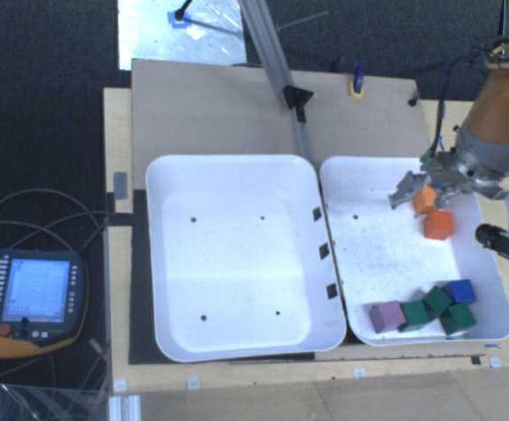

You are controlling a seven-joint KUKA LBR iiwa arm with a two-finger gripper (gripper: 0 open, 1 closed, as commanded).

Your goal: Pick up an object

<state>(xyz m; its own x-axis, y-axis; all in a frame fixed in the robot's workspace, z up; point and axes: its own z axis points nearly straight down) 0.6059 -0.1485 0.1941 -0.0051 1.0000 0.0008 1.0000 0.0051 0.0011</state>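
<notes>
Claw (425,196) low over orange block (425,201)

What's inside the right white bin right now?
The right bin holds two orange blocks under the gripper, one partly covered by it. A cluster sits at the near edge: purple block, green blocks, blue block.

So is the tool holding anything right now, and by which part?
Cannot be told. The tool sits over a small orange block in the right white bin, but no grip shows.

Small orange block (425,201) sits between the claw (421,193) fingers, above right bin (360,235).
</notes>
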